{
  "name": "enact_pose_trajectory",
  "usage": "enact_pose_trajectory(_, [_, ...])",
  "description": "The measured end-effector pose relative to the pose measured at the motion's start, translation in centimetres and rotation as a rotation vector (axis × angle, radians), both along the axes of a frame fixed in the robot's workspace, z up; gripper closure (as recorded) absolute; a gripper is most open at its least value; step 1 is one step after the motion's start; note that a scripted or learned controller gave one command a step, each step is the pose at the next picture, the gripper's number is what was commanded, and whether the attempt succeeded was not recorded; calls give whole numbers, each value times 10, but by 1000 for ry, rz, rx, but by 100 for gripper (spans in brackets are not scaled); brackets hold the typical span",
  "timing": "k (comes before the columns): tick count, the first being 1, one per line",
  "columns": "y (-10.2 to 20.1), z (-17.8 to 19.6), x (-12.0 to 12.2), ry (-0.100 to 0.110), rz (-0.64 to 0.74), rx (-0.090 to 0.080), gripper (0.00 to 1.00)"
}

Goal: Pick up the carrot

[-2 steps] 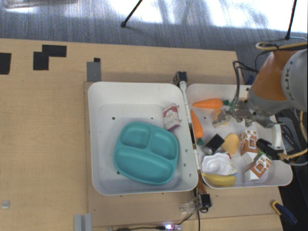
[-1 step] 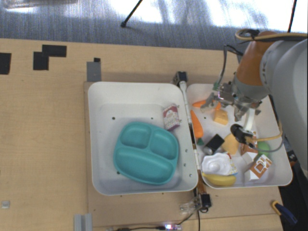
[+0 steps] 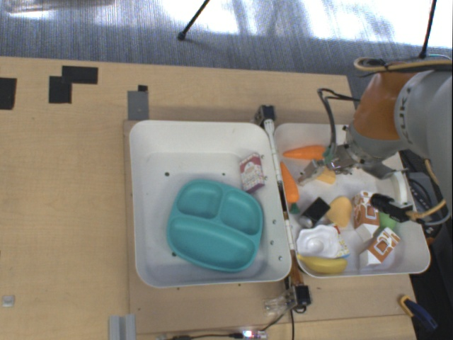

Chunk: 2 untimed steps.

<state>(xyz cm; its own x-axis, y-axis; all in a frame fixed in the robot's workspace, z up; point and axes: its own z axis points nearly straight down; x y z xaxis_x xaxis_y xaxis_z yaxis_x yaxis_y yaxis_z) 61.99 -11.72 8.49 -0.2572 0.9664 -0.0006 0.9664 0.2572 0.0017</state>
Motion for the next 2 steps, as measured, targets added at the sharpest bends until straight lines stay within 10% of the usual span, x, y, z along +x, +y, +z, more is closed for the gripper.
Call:
enact_pose_trajectory(1, [1, 12, 2, -5, 1, 0, 100])
enact_pose_trajectory(2, [1, 12, 2, -5, 1, 0, 0])
